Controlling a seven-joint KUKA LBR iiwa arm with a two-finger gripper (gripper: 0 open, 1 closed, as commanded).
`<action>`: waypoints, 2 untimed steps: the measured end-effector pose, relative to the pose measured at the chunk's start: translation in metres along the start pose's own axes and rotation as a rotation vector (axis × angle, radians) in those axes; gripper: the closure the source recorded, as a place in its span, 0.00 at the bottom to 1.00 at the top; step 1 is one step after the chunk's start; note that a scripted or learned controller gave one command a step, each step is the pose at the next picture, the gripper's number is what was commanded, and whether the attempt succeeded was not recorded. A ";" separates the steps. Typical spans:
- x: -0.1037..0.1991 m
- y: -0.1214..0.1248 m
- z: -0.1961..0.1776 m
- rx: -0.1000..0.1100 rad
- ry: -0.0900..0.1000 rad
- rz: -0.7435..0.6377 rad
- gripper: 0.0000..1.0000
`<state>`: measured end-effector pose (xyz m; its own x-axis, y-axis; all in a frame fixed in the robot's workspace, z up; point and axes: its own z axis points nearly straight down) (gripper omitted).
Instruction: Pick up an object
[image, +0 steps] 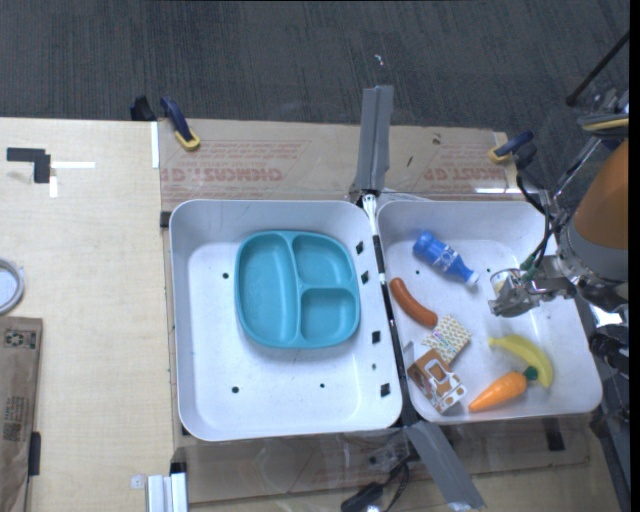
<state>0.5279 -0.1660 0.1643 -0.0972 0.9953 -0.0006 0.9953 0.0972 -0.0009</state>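
Observation:
The right bin (570, 400) holds a blue bottle (443, 257), a hot dog sausage (413, 302), a waffle-patterned piece (448, 339), a small brown and white toy box (437, 380), a yellow banana (524, 354) and an orange carrot (499, 391). My gripper (508, 296) hangs over the right side of this bin, above and slightly left of the banana and right of the bottle. Nothing shows between its fingers.
The left bin (200, 380) carries a teal divided plate (298, 290). A grey post (375, 135) rises behind the seam between the bins. Blue and yellow clamps (178, 122) (512, 149) sit at the cardboard's back corners. Cables run along the right edge.

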 end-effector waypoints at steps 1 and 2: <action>0.025 0.043 -0.074 0.000 -0.001 0.060 1.00; -0.018 0.028 -0.105 0.000 -0.001 0.094 1.00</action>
<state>0.5575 -0.1808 0.2698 -0.0029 1.0000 -0.0017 1.0000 0.0029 -0.0011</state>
